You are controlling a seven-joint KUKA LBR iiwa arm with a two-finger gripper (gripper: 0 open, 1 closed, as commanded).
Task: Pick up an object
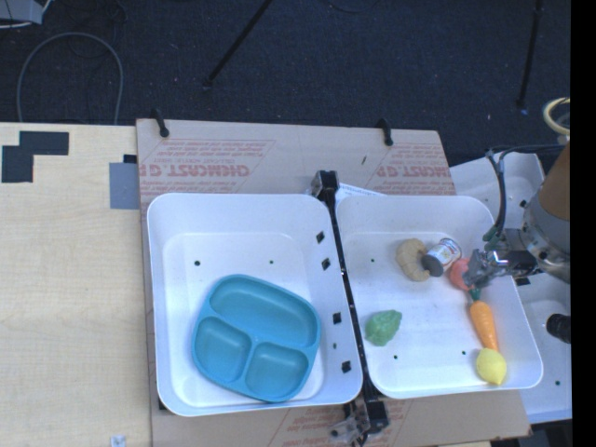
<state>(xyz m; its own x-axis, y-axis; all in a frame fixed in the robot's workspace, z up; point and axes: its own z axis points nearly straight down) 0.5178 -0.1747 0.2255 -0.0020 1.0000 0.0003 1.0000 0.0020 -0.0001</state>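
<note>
- At the right rim of the right bin (438,214) we see the pincer (480,275), reaching in from the right on the grey arm (549,236); it sits low over the bin floor, and we cannot tell how far its fingers stand apart.
- Just beside the pincer, on its left, lies a small reddish-pink object (458,274), partly hidden by it; whether the two touch we cannot tell.
- Just below the pincer we find an orange carrot (482,325), its green top end pointing up towards the pincer and close under it.
- Further below the pincer, past the carrot's lower tip, a yellow lemon (492,366) rests near the bin's lower right corner.
- Left of the pincer, beyond the reddish object, a small silver can (440,253) lies on its side, touching a tan, potato-like lump (411,258) on its far side.
- Down and to the left of the pincer, well apart from it, a green leafy object (383,327) lies near the divider between the bins.
- Far to the left of the pincer, across the divider, the left bin (186,222) holds a blue divided tray (256,336) with three compartments.
- Beneath both bins we see a brown cardboard sheet (279,161) on the pale wooden counter (65,296).
</note>
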